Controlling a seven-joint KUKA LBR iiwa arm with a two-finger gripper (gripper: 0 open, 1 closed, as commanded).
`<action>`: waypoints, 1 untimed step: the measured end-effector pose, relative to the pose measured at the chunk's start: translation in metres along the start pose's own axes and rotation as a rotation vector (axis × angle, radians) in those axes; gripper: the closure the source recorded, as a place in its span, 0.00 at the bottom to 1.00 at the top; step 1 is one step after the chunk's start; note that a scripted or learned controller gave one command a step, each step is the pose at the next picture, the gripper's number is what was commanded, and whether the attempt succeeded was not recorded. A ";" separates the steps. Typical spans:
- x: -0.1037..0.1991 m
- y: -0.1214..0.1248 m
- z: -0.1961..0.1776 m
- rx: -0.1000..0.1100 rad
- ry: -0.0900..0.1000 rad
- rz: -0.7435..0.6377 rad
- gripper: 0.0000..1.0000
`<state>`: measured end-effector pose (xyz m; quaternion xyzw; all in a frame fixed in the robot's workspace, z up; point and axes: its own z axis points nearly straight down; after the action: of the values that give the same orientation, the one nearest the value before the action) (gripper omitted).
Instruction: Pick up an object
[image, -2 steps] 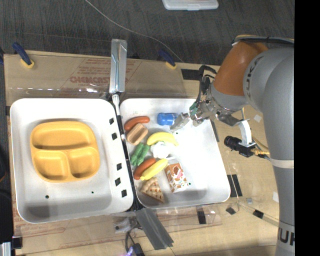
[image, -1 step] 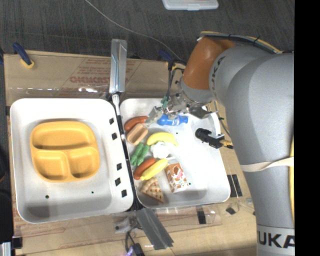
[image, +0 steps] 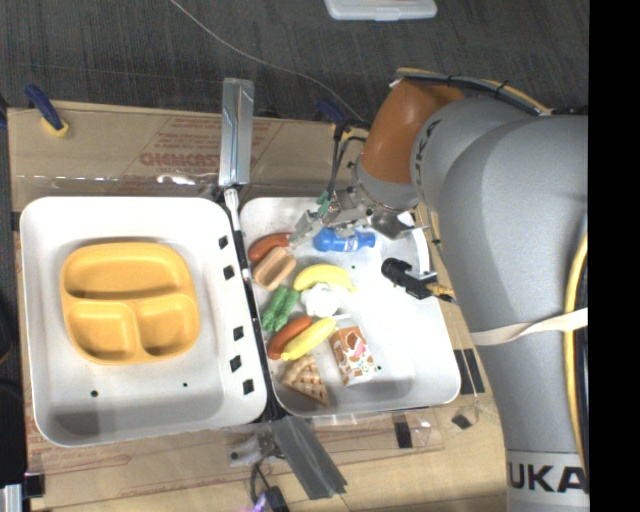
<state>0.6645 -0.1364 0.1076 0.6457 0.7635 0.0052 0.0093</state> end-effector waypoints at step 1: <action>-0.008 -0.004 0.001 0.000 0.007 -0.101 0.00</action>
<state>0.6622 -0.1453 0.1067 0.6063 0.7952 0.0072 0.0069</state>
